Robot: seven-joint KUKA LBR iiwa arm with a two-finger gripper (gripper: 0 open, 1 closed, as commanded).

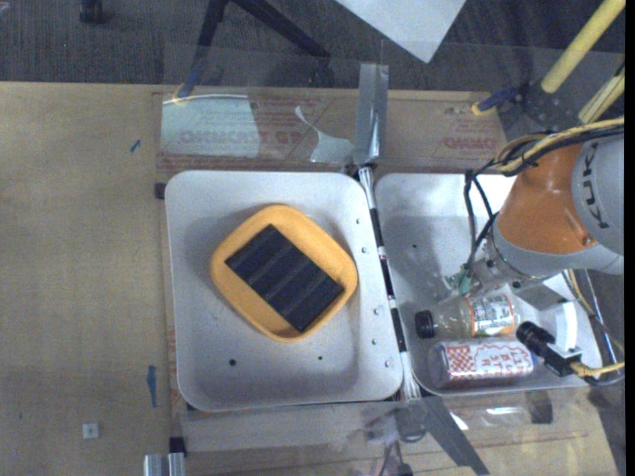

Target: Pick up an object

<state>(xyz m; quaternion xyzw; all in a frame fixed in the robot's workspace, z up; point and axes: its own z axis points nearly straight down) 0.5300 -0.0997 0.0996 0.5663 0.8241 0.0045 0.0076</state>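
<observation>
The gripper (468,284) of the grey-and-orange KUKA arm (551,216) hangs low in the right bin (417,221), just above a small clear bottle (476,317). Its own body hides the tip from above, so I cannot tell how far it is open or whether it has hold of anything.

The bottle lies on its side, black cap toward the divide between the bins, with a pale orange label round its middle. Just beside it, nearer the front, a red-and-white patterned can (483,360) also lies on its side, running along the bin's front wall. The two are close together and crowd the front of the bin. The back half of its floor is bare white, with open room toward the rear wall and the left rim.

In the left bin (189,296), a rounded yellow tray with a dark ribbed panel (283,271) sits turned at an angle, near the middle. It stands apart from all four walls, with white floor showing all round it.

Both bins rest side by side on a pale wooden bench (69,266). A flat printed cardboard sheet (248,132) lies behind them. Beyond the bench is dark carpet, with the black legs of an office chair (228,8), a white sheet (397,3) and a slanting yellow pole (585,33).
</observation>
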